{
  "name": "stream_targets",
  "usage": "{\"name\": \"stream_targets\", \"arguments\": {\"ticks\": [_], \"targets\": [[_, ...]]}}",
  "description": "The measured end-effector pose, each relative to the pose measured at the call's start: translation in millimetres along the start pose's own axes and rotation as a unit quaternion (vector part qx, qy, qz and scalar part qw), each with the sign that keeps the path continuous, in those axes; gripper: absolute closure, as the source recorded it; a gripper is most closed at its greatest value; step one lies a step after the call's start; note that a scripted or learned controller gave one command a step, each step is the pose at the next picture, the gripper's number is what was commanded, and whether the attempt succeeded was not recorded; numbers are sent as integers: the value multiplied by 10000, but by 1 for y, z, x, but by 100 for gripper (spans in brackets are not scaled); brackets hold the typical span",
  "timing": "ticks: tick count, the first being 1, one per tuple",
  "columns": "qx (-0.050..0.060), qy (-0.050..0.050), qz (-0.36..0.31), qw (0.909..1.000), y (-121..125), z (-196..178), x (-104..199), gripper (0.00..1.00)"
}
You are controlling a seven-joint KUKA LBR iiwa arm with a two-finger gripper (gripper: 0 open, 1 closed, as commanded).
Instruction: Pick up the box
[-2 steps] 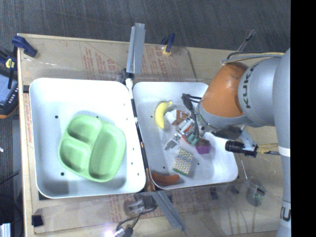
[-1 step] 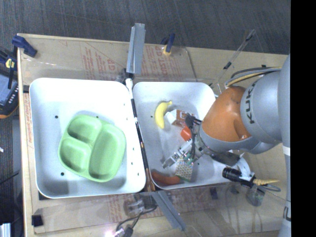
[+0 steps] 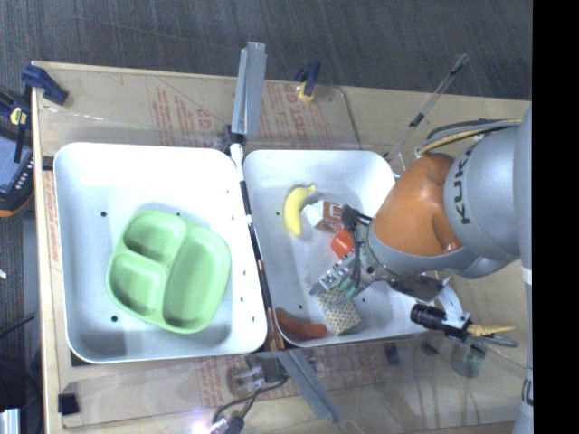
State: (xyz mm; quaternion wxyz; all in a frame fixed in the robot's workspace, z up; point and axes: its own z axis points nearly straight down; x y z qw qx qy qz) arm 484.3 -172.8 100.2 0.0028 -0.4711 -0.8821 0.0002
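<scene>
A small speckled tan box (image 3: 340,314) lies near the front edge of the right bin (image 3: 271,206). My gripper (image 3: 336,281) hangs right above the box's far end, reaching in from the right under the orange wrist band. I cannot tell whether it touches the box. A second small brown and white carton (image 3: 330,213) sits further back, beside a red-orange piece (image 3: 342,243) that the arm partly covers.
A yellow banana (image 3: 295,208) lies at the back of the right bin and a reddish-brown sausage (image 3: 301,325) at its front left. The left bin (image 3: 81,179) holds a green divided tray (image 3: 169,270). The arm covers the right bin's right side.
</scene>
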Motion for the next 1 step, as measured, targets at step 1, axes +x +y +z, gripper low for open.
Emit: {"name": "stream_targets", "arguments": {"ticks": [1], "targets": [[-19, -39, -895, 9960, 10, -157, 18, 100]]}}
